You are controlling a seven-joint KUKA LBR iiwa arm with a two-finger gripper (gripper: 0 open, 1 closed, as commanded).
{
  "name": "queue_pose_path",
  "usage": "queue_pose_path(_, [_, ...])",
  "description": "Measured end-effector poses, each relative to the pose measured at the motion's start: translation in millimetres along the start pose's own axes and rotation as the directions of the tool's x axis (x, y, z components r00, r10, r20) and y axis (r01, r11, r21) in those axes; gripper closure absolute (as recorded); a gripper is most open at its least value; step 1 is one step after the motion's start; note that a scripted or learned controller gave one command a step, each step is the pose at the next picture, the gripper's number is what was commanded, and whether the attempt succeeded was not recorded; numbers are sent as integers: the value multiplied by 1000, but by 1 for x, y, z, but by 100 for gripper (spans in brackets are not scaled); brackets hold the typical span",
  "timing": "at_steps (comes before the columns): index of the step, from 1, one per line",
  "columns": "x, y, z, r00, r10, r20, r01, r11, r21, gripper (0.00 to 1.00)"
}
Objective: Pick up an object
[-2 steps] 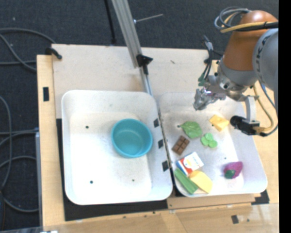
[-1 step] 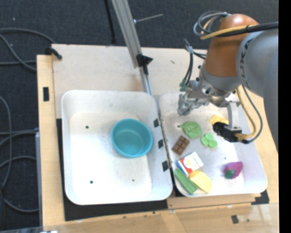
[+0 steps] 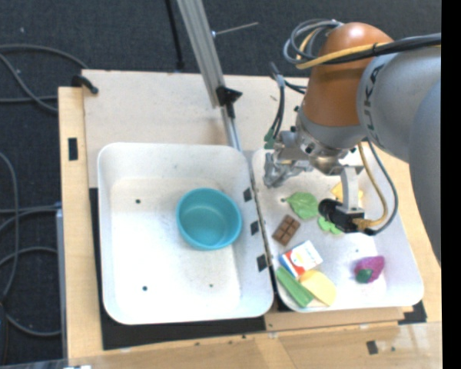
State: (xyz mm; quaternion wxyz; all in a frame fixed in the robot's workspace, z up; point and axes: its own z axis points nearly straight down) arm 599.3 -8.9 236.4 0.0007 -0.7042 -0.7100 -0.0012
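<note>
Overhead view of the bench (image 3: 138,106) with two white bins. The grey-and-orange arm (image 3: 346,91) reaches in from the right, and its gripper (image 3: 275,174) hangs over the far left corner of the right bin (image 3: 392,241), close to the wall shared with the left bin (image 3: 138,175) (whether the gripper is spread or pressed together cannot be told from this angle). Just beside the gripper, toward the near side, lies a green leaf-shaped piece (image 3: 301,204), with a brown chocolate bar (image 3: 287,230) below it. Nearer the front rim lie a white box (image 3: 301,259), a green stick (image 3: 293,287) and a yellow wedge (image 3: 320,287), close together; a magenta piece (image 3: 369,267) lies apart to their right. The left bin holds an upright blue bowl (image 3: 208,218).
</note>
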Motion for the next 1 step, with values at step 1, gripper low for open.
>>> queue_pose_path(1, [53, -17, -12, 1000, -1, 0, 1, 1000, 1, 100])
